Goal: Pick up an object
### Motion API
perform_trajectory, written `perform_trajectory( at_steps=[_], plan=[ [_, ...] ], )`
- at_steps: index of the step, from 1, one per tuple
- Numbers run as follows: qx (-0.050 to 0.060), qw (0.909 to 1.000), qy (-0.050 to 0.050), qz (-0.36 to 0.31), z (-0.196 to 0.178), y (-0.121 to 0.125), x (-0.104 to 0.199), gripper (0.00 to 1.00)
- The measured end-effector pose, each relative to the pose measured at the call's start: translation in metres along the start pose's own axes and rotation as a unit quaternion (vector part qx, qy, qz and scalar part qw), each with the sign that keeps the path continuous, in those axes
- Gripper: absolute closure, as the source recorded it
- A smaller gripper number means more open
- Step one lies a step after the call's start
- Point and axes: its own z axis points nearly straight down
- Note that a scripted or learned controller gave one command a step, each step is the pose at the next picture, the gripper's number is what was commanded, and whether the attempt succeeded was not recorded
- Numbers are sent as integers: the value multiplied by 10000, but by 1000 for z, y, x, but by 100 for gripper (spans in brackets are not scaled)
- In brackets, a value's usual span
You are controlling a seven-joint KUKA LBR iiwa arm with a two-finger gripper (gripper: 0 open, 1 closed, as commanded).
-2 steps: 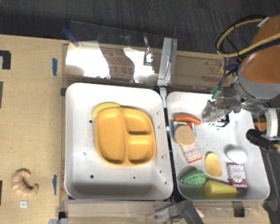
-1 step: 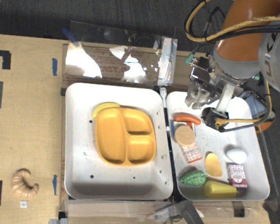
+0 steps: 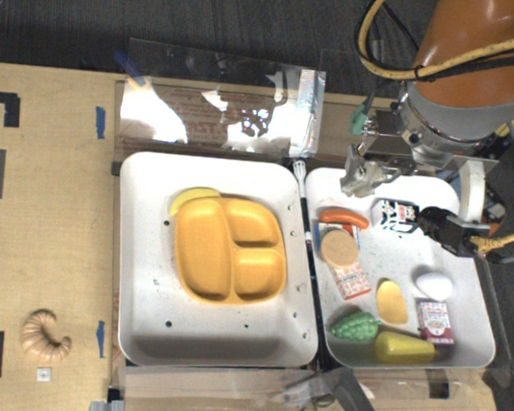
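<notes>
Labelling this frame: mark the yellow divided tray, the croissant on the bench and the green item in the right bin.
yellow divided tray (image 3: 229, 249): camera view, middle divider.
croissant (image 3: 46, 336): camera view, centre of its curved body.
green item (image 3: 355, 326): camera view, centre of its bumpy top.

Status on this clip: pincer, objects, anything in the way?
Pincer over right bin's far edge, nothing visibly held. Toy foods lying in bin. Yellow divided tray in left bin.
</notes>
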Motion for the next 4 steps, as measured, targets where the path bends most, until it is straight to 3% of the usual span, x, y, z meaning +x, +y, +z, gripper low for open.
perform_trajectory(
  at_steps=[1,2,3,4],
  plan=[
    [65,9989,-7,-468,92,-37,64,100],
    [-8,9993,-9,-378,-4,41,-28,100],
    [15,9997,-10,239,7,65,-75,100],
    [2,9636,-4,-2674,26,104,-68,100]
  ],
)
